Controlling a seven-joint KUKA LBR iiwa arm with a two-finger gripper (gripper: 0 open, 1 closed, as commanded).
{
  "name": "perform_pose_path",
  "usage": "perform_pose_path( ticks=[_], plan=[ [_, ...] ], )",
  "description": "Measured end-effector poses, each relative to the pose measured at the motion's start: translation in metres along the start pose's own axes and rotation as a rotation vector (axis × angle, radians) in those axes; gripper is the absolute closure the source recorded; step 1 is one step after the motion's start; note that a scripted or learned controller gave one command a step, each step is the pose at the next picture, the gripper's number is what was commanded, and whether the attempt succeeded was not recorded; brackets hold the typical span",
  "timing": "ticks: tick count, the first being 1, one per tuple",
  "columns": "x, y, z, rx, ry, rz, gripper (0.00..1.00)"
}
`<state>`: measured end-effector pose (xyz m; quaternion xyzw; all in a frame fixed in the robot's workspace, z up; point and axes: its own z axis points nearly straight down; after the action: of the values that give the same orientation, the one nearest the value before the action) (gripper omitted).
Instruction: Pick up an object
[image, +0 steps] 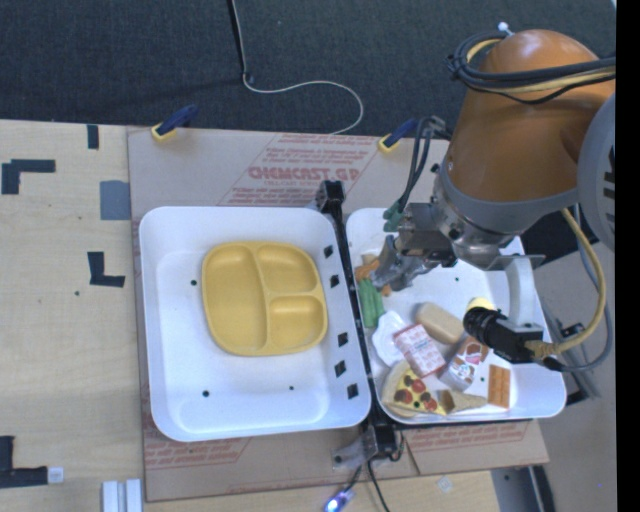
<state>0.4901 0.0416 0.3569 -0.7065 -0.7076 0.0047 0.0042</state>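
Claw (397, 268) low in the right-hand bin (535, 400), close to its left wall, in the upper half. Spread or pressed together: cannot tell, the wrist hides it. Nothing seen pinched.

Small orange piece (367, 269) just beside the claw, on the wall side; contact unclear. Green piece (371, 303) below it, along the same wall.

Lower in that bin, apart from the claw:
- beige block (440, 322)
- red-and-white packet (418, 348)
- small can (462, 370)
- orange wafer (498, 386)
- pizza slice (413, 390), at the near edge

Left-hand bin (180, 300): yellow divided plate (265, 297), lying flat mid-bin. Both bins sit side by side on the table (60, 330).
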Motion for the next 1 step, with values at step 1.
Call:
perform_pose_path(
  ticks=[1],
  plan=[
    [0.0745,-0.0075,-0.0387,-0.014,0.002,-0.007,1.0]
  ],
)
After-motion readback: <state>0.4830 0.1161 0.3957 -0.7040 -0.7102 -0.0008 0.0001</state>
